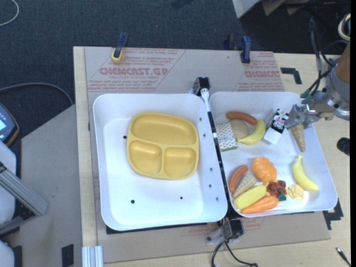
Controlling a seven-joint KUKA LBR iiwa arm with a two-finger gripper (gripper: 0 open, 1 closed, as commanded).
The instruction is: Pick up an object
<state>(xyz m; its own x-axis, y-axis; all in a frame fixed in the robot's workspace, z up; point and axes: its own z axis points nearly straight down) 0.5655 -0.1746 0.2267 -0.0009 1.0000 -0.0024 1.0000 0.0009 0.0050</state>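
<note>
One small carton is the nearest candidate, at about one o'clock in the right bin.
You should expect it light, stiff-walled, slightly slick; take it across its flat sides. The gripper hangs just beside it at three o'clock; whether it is parted or closed cannot be told. A cone lies near, a banana at nine o'clock.

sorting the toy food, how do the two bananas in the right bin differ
The upper banana lies near the bin's middle, bent in a strong curve, touching the sandwich. The lower banana lies by the right wall, looks straighter and stands apart from its neighbours. The upper one runs more across the bin, the lower one more along it. Both are yellow and lie flat in the right bin.
</note>
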